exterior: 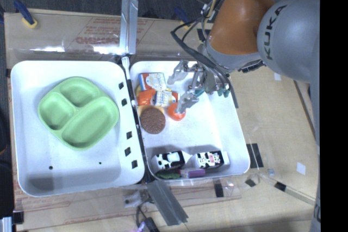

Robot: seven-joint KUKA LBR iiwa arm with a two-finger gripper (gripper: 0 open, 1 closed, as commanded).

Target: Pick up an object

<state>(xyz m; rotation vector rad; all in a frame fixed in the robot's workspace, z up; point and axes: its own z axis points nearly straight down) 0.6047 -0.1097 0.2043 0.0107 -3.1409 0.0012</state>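
My gripper [182, 89] hangs over the upper part of the right bin [228, 133] with its fingers spread open. One fingertip [178, 71] points toward the bin's back wall, and the other [186, 104] sits just above a small orange piece [175, 112]. Left of the gripper lie a white and yellow packet [155, 83], another orange object [146, 98] and a brown round disc [153, 120]. I see nothing held between the fingers.
The left bin [32, 165] holds a green divided plate [79, 112]. Along the right bin's front wall lie two black-and-white toys [168, 159] [210, 158], a purple item [193, 173] and a green one [168, 174]. The arm's orange band [239, 22] looms over the back right.
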